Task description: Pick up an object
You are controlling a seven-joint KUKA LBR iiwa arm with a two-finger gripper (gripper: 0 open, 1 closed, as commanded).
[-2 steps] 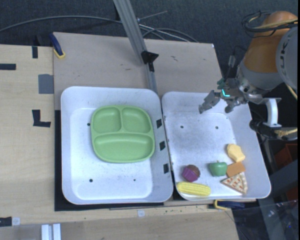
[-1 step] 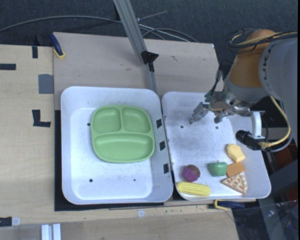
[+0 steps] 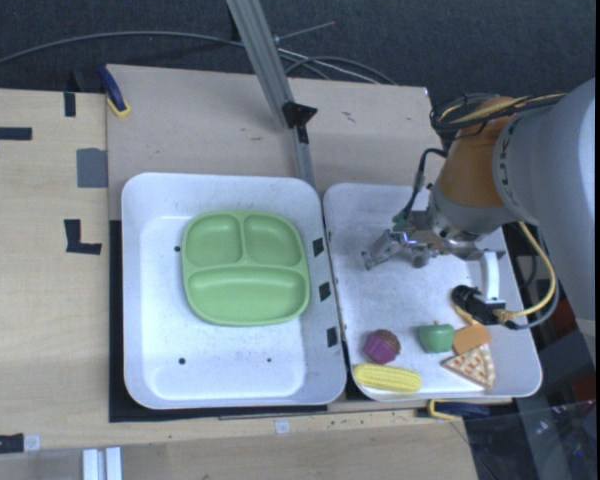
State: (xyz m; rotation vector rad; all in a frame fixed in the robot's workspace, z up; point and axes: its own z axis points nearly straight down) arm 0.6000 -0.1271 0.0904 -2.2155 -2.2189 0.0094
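Two shallow white bins are seen from above on a bench (image 3: 40, 268). In the left bin (image 3: 140, 298) a green divided plate (image 3: 246, 268) lies flat. The right bin (image 3: 365, 208) is entered from the right by a grey arm with an orange band (image 3: 470, 168).

The hand (image 3: 380, 255) is held over the upper middle of the right bin, its metal fingers pointed toward the left. Nothing is seen between the fingers; whether they are spread wide or drawn narrow cannot be told at this size.

Four small toy foods are gathered along the near edge of the right bin, well apart from the hand. A purple, roundish piece (image 3: 382, 346) lies almost straight below the hand in the picture, toward the viewer. Just beside it, against the near rim, a yellow corn cob (image 3: 387, 377) is laid with its long axis running left to right. Further right a green piece (image 3: 436, 337) is seen, with an orange piece (image 3: 471, 339) just beside it, and a pizza slice (image 3: 470, 366) near the right corner.

No object is held yet. It is judged that the purple piece is the nearest candidate, and that the hand would have to be carried toward the near edge and lowered. For the corn, the fingers would best be closed across its short width.
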